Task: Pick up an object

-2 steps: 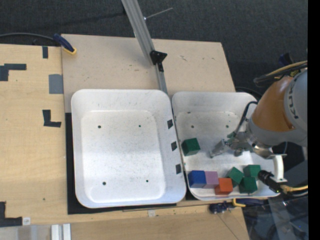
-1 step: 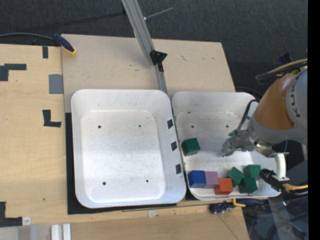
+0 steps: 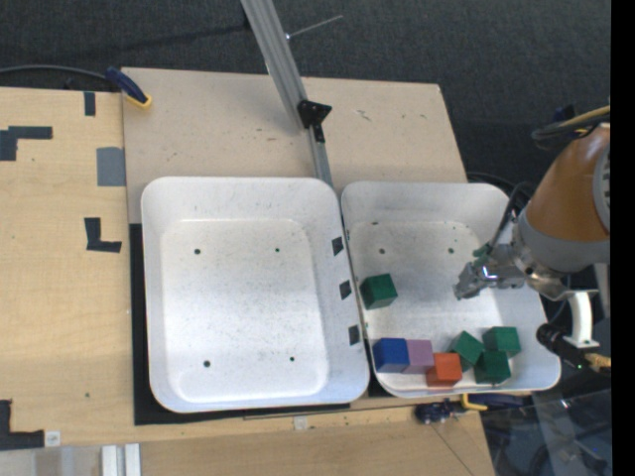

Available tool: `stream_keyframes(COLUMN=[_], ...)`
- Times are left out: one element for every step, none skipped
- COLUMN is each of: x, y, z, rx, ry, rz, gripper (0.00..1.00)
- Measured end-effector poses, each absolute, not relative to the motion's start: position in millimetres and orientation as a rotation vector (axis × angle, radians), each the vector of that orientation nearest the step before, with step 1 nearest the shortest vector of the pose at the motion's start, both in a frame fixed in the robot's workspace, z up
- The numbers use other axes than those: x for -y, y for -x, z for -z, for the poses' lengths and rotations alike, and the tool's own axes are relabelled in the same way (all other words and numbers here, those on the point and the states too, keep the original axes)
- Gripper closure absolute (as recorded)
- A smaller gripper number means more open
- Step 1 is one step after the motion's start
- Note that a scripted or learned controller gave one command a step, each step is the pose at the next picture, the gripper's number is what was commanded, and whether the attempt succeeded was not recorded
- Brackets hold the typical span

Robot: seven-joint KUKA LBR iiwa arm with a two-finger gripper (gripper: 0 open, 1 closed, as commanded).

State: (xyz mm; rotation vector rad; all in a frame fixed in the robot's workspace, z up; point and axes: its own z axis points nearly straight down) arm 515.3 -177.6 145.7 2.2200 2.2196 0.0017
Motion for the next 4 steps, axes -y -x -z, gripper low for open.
stream_keyframes(x=[179,184,130,79], y=[-512.8,-516.4,-524.3,-531.9], z=[-188,-250,-258,-243], rx=[-2.220,-2.219,-2.229,-2.229], ry=[-2.219,-2.216,-2.214,-2.216], rz=[-0.002,-0.004,-0.003,0.001], gripper=[1.00,1.00,1.00,1.00])
